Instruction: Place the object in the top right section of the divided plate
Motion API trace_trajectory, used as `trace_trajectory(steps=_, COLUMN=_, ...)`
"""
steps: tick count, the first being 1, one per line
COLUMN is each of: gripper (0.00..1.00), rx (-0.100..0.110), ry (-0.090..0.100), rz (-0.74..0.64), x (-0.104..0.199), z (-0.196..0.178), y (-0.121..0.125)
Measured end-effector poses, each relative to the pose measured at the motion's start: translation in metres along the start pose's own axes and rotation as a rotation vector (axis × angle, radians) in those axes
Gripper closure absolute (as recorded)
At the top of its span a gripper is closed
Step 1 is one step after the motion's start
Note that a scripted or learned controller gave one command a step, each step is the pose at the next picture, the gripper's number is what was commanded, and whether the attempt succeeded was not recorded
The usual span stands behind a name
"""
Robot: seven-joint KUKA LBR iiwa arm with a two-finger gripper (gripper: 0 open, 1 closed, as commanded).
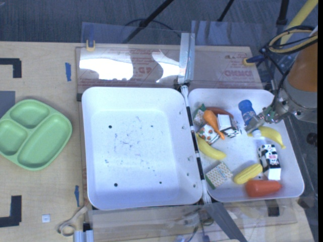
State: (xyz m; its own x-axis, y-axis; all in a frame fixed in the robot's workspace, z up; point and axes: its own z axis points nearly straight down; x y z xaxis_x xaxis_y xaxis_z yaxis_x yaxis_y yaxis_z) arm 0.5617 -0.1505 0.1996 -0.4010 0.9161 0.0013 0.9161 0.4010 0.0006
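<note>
Bench, as we list it: green divided plate (pixel 34 133) at left edge, gripper (pixel 258 123) over right bin's (pixel 294 183) far-right corner by blue bottle (pixel 246 110), its pincer state apparently undeterminable.

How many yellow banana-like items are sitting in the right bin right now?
3. One banana lies by the bin's left wall, one banana sits near the end effector, and a yellow corn-like piece lies toward the front. Others may be hidden in the pile.

Left white bin (pixel 136 150), blue tape (pixel 68 71) on bench, scissors (pixel 70 225) near front edge
</note>
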Motion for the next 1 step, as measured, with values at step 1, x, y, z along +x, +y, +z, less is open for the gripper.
trace_trajectory(steps=1, gripper=1.0, rx=-0.003, ry=-0.005, rz=-0.133, x=-0.012, z=0.003, y=0.0702)
